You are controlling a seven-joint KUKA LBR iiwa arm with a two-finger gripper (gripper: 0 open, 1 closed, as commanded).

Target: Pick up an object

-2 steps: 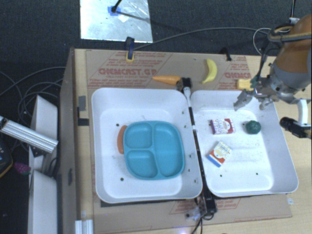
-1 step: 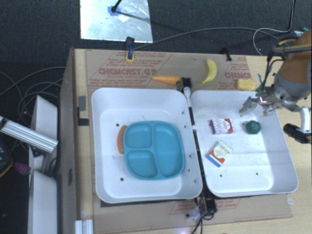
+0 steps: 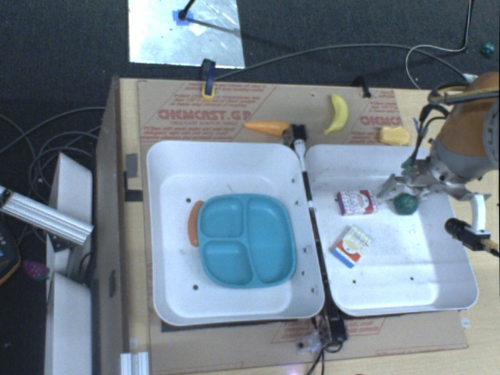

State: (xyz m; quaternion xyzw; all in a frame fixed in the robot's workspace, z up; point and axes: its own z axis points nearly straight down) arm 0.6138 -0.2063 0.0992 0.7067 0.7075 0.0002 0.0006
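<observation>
Lowest in the frame, and so nearest to us, runs the front rim of the two white bins: the left bin (image 3: pixel 168 287) holds a blue sectioned plate (image 3: pixel 247 239) with an orange sausage-like piece (image 3: pixel 193 223) just beside its left edge, and the right bin (image 3: pixel 437 287) holds two small cartons, a white, blue and orange one (image 3: pixel 352 245) at lower centre and a red-and-white one (image 3: pixel 356 202) above it. Right of that upper carton we see a small dark green ball (image 3: pixel 405 203), and the gripper (image 3: pixel 408 187) sits just above it at the frame's right, its metal prongs spread to either side, so we read the claw as splayed apart with nothing clamped in it. We judge the step in hand to be the approach onto the ball, with the grasp itself not yet made. Next, we think, the claw needs to settle around the ball and pinch it before lifting; a round thing may well roll away. Behind the bins, on the board, lie a banana (image 3: pixel 337 113), a carrot (image 3: pixel 266 128) and a yellow block (image 3: pixel 394 135).
</observation>
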